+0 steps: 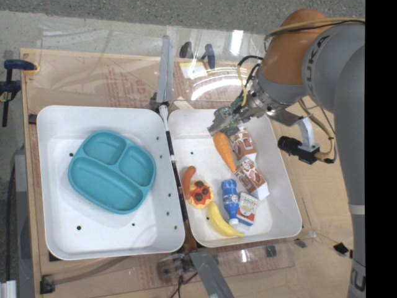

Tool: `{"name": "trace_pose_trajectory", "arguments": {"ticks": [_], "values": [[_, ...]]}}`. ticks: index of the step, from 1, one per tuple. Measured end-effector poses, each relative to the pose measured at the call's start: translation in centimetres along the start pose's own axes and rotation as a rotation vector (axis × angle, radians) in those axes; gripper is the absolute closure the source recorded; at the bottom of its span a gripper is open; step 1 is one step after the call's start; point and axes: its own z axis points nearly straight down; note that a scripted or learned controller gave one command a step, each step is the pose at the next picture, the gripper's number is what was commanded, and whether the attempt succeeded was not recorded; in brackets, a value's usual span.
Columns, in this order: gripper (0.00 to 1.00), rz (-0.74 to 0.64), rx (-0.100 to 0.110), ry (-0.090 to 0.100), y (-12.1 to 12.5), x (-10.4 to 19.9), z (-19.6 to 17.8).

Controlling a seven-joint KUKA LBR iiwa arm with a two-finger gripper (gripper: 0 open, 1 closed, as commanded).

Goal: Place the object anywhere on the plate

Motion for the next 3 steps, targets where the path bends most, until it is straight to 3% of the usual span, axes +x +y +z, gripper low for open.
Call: {"name": "trace_pose_trajectory", "arguments": {"ticks": [1,2,3], "values": [[1.0,-0.165,0.003,0.002,1.2,6.1,-1.5],[1.0,-0.315,0.003,0.002,2.9,14.6,-0.2],[0.0,-0.315,0.002,0.002,2.9,14.5,-0.3]]}}
